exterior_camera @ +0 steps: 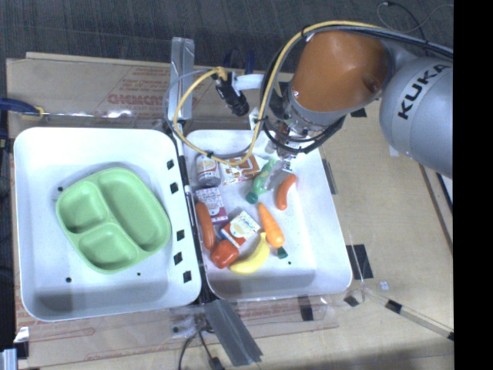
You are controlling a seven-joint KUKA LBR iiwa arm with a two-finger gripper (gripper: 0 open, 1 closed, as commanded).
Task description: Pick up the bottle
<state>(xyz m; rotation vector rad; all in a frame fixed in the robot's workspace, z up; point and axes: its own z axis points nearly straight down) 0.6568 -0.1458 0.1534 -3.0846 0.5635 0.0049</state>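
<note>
A small green bottle (262, 181) lies tilted in the right bin (327, 230), near its back middle, with its darker cap end pointing to the front left. My gripper (280, 155) hangs under the orange wrist band, directly over the bottle's upper right end and very close to it. The wrist body hides how the gripper meets the bottle. The bottle still rests among the other items in the bin.
Crowded around the bottle are a can (206, 171), a brown packet (240, 168), an orange-red pepper (283, 192), a carrot (270, 223), a juice box (241, 228) and a banana (251, 260). A green divided plate (114, 218) lies in the left bin (31, 284). Yellow cables loop above the right bin.
</note>
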